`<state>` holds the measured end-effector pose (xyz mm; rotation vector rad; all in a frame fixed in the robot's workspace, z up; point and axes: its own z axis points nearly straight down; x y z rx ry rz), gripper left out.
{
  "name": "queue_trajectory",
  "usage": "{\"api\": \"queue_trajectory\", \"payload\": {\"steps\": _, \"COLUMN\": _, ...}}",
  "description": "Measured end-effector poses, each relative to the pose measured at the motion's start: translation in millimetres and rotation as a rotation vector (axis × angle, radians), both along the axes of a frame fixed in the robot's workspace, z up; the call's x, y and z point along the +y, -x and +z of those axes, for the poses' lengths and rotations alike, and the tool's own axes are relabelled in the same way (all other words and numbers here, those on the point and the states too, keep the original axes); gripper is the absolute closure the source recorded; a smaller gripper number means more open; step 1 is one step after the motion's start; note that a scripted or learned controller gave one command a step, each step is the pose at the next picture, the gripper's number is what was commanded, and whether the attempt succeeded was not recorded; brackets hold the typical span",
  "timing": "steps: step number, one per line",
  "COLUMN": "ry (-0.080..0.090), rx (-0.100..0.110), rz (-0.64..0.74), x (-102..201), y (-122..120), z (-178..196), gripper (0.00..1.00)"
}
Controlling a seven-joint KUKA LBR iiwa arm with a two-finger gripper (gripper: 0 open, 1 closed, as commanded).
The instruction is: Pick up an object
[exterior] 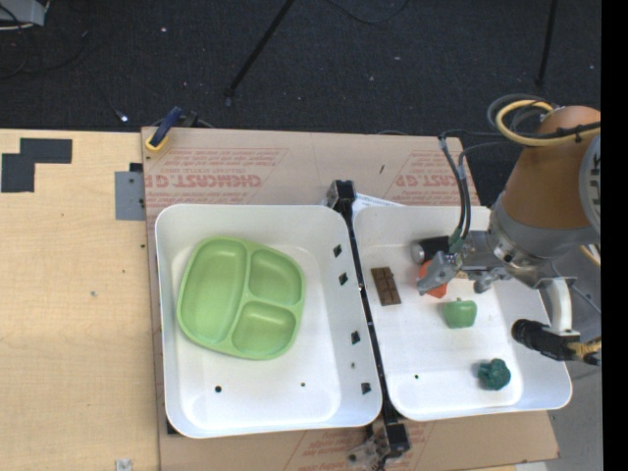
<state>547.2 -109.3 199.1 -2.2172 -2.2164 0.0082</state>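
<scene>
My gripper (435, 266) hangs low over the upper middle of the right bin (535, 400). A small orange-red object (435, 287) shows right under it, touching or nearly touching the gripper, and is partly hidden by it. A light green rounded object (458, 313) lies just below and to the right of the gripper. Nearer the bin's left wall sits a brown block (385, 286). A teal crumpled object (494, 373) rests near the lower right corner.
The left bin (196, 400) holds a light green divided plate (241, 297). A black divider rail (357, 302) runs between the two bins. The arm's grey and orange body (549, 194) and its cables cover the right bin's upper right.
</scene>
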Motion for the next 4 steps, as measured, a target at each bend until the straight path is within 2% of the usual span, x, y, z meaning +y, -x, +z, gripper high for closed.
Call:
{"api": "queue_trajectory", "payload": {"steps": 1, "ry": 0.001, "rx": -0.007, "rz": 0.001, "x": 0, "y": -2, "z": 4, "gripper": 0.0}}
{"api": "queue_trajectory", "payload": {"steps": 3, "ry": 0.0, "rx": -0.003, "rz": 0.001, "x": 10, "y": 2, "z": -108, "gripper": 0.0}}
{"api": "queue_trajectory", "payload": {"steps": 4, "ry": 0.001, "rx": -0.007, "rz": -0.001, "x": 9, "y": 1, "z": -95, "gripper": 1.0}}
